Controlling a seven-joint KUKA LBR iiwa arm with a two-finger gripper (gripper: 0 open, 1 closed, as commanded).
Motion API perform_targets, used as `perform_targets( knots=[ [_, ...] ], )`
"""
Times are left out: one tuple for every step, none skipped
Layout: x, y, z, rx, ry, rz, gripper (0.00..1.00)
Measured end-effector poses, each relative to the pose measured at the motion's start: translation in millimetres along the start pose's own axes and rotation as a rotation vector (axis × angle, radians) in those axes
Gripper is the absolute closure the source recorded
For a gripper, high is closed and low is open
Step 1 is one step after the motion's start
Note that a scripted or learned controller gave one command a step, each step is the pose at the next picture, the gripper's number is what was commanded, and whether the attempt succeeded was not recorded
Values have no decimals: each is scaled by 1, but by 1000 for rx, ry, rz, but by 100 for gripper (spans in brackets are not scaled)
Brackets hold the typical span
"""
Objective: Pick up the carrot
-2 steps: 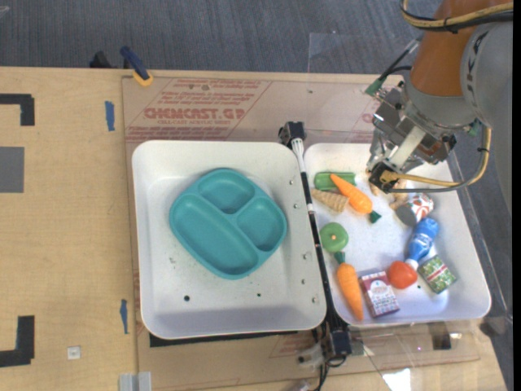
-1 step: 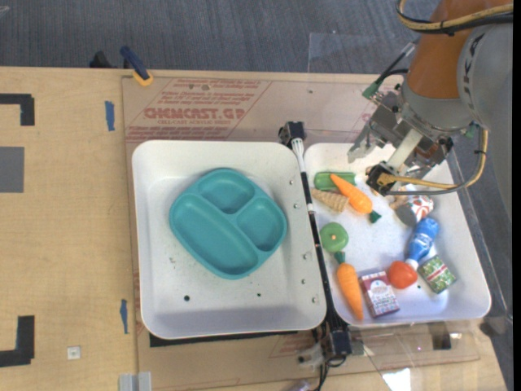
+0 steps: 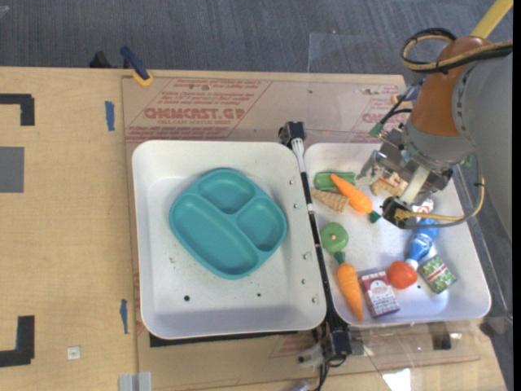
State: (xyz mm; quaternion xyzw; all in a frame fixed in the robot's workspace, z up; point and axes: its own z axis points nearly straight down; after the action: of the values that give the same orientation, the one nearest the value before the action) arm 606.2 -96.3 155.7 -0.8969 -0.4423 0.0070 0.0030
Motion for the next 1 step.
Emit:
perform_targets(
  knots=[
    [11, 8, 66, -17, 16, 28, 0]
  ],
)
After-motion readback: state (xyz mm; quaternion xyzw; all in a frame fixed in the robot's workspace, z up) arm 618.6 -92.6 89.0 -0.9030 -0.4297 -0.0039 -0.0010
